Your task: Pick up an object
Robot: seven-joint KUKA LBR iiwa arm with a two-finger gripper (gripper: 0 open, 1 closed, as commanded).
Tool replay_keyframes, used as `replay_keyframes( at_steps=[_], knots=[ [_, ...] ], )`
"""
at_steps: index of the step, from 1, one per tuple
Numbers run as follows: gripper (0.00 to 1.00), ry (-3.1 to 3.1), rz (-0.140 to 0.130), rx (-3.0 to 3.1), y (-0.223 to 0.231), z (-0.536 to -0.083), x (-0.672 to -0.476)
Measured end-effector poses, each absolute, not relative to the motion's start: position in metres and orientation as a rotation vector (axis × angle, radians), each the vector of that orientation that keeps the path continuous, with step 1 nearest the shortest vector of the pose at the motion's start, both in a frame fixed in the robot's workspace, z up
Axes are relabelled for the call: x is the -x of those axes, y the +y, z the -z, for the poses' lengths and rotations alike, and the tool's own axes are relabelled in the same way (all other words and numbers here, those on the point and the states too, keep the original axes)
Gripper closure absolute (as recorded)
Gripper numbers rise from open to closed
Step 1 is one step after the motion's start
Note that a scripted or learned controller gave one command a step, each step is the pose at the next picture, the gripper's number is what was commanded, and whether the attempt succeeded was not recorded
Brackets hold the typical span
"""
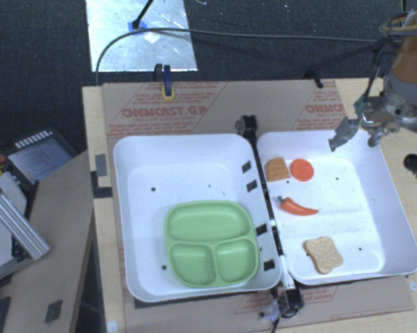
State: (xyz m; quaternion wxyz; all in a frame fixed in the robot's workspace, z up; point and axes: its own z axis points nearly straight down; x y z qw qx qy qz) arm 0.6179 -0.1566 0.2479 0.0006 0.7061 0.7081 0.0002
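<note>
Gripper [356, 132], fingers apart and empty, hangs at upper right; you drop squarely over the carrot [297, 206].

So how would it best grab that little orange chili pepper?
Probably from straight above, across the thick middle of the chili pepper. It lies flat and slim in the right bin, tip toward the right, with free floor on both long sides for the gripper.

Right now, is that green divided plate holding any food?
Empty. All three compartments of the green plate show bare green; it sits in the left bin.
</note>
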Motion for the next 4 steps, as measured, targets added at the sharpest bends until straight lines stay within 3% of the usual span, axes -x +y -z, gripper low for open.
replay_keyframes(
  at_steps=[1,3,4],
  knots=[
    [0.0,2.227,0.001,-2.216,-0.155,-0.193,-0.628],
    [0.0,2.225,0.0,-2.218,-0.15,-0.083,-0.629],
    [1.0,2.224,-0.004,-2.214,-0.15,-0.096,-0.63]
  ],
)
